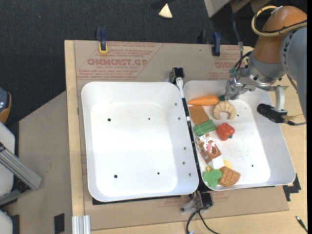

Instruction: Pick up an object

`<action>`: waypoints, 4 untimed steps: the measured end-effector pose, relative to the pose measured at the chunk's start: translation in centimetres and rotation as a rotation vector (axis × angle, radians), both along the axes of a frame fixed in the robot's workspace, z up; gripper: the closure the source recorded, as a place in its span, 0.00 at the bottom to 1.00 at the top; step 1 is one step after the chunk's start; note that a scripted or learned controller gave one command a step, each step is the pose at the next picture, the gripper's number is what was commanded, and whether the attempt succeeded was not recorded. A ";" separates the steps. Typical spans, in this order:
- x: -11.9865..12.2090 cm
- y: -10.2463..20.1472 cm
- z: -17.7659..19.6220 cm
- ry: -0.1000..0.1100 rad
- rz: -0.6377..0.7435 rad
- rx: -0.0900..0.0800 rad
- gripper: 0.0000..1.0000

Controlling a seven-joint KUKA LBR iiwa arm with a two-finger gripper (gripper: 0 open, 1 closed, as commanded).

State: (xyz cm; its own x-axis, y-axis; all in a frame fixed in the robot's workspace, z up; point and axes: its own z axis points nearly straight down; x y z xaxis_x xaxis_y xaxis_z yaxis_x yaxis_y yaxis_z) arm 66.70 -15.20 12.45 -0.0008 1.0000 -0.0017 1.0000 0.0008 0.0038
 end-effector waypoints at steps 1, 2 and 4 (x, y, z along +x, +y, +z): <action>-0.1 -5.8 1.0 -0.001 -0.004 -0.003 1.00; -0.6 -3.1 1.8 0.005 0.001 0.002 1.00; -1.1 -3.1 2.3 0.006 -0.002 0.002 1.00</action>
